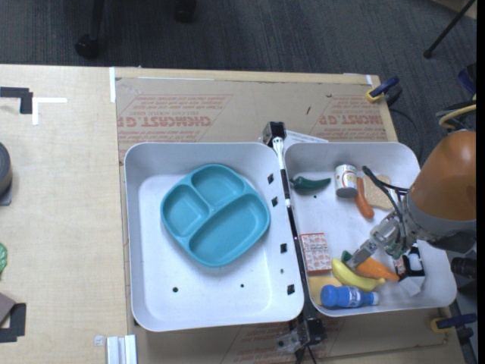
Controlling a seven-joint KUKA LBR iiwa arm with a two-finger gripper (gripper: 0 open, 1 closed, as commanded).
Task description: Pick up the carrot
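Clutter around the carrot [379, 268], what was there?

Plenty. The carrot lay in the near right part of the right bin [348, 149], its green top pointing left. A yellow banana [355, 276] lay against its near side, touching it, and a blue bottle [347, 297] lay on its side just beyond the banana, by the bin's near wall.

And the gripper [373, 250]?

It hung right at the carrot's leafy end, low in the bin. Whether it was clenched or released could not be told from above, and nothing showed the carrot gripped.

What else sat in that bin?

A red and white card [314, 252] lay flat to the left of the banana, near the dividing wall. Farther back stood a small can [346, 180], with a dark green item [309, 182] to its left and an orange stick-shaped item [365, 199] to its right. Those three were well apart from the carrot.

Where was there room?

The middle of the right bin, between the can and the card, was bare white floor. The arm [451, 188] covered the bin's right side, so that wall was hidden. The carrot itself was near the near wall, hemmed by banana and bottle.

And the left bin [151, 294]?

It held a blue divided plate [216, 214] at its centre, with bare floor all round the plate up to the rim
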